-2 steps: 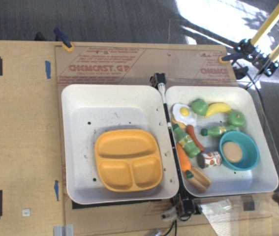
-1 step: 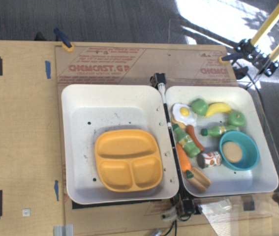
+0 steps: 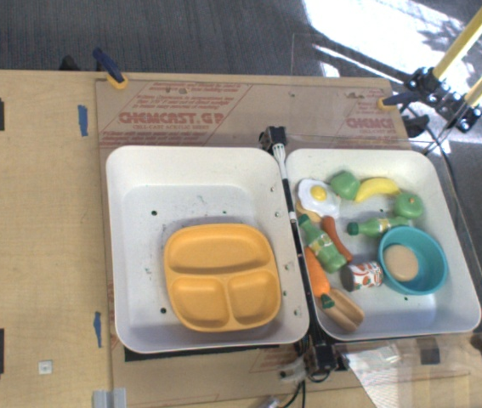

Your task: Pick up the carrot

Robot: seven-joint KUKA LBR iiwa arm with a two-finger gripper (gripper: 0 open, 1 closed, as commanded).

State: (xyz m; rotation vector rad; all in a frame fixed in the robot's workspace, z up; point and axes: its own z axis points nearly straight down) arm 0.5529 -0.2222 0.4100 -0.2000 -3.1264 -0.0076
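The carrot [image 3: 318, 280] is a small orange cone with a green end. It lies in the right bin [image 3: 457, 313], close along that bin's left wall and towards the front. Its green end touches a tan bread-like piece [image 3: 348, 313]. A green bottle [image 3: 326, 246] lies over or against its upper end, and a small red can [image 3: 365, 274] sits just to its right.
The right bin also holds a teal bowl [image 3: 413, 262], a fried egg [image 3: 315, 196], a banana [image 3: 377, 189], green vegetables [image 3: 343, 184] and a small green bottle [image 3: 368, 226]. A yellow divided plate [image 3: 222, 276] lies in the left bin [image 3: 138, 194].
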